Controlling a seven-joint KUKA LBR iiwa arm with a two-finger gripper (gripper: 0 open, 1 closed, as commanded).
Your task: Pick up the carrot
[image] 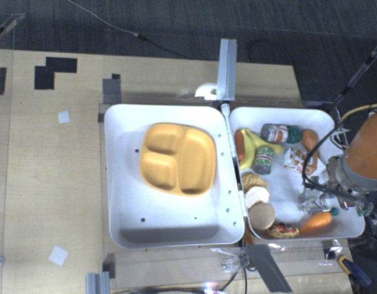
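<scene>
The carrot (315, 223) lay near the front edge of the right bin (354, 228), tilted a little, its thick orange end toward the arm and its tip pointing at a slice of pizza-like toy food (284, 230) just beside it. The gripper (316, 202) hung directly above the carrot, close over it, but from where I stood the metal parts and cables blurred together and I could not tell how the jaws stood, nor whether they touched the carrot at all. The arm's orange band (367, 152) bulked over the bin's right side. The rest of that bin was crowded: a yellow banana (254, 146) along the left wall beside a red piece, a small can (263, 159) against the banana, a second can (279, 133) lying on its side at the back, an orange-brown rounded item (309, 139) next to it, and a white printed packet (295, 159). Nearer the front sat a cookie (254, 180), a white round piece (257, 196) and a tan round piece (262, 215) in a line. In the left bin (124, 225) a yellow sectioned plate (178, 158) rested alone.
</scene>
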